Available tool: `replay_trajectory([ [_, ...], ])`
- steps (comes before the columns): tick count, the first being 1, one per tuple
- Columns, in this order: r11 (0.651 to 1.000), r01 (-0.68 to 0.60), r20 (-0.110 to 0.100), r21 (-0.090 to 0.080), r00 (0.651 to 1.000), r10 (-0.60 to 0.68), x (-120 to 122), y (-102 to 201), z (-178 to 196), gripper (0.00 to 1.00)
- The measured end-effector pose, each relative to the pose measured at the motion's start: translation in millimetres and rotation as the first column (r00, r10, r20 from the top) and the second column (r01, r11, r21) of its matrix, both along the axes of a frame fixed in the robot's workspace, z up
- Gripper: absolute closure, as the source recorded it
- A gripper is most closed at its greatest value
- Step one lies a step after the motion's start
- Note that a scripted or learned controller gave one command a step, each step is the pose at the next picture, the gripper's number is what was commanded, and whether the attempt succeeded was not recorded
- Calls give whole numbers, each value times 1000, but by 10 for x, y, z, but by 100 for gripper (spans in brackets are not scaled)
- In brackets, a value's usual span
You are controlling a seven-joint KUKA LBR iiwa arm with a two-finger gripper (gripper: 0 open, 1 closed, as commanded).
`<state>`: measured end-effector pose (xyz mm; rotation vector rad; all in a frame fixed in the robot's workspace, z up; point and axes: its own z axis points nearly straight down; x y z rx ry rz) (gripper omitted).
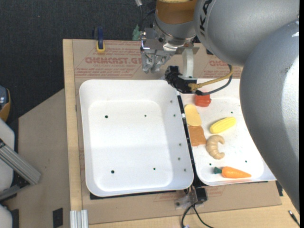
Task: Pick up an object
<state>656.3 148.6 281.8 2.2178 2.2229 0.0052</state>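
Five foods crowd the right bin (247, 148) against its left edge; tool (153, 65) beyond the far rim, state unclear.

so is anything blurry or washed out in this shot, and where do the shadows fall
Camera view: the big grey arm at right is close to the lens and soft; the left bin is bright, nearly washed out along its upper rim, with a soft grey shade across its lower floor; the corn, croissant and carrot in the right bin look fairly sharp, casting only faint shadows.
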Motion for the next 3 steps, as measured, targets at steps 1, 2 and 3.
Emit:
replay_trajectory([
  [1,1000,-2,4,2,1000,2,108,356,451,100],
  [2,1000,-2,-9,-2,1000,2,89,783,-108,100],
  [3,1000,0,-2,-1,1000,0,100,769,40,100],
])
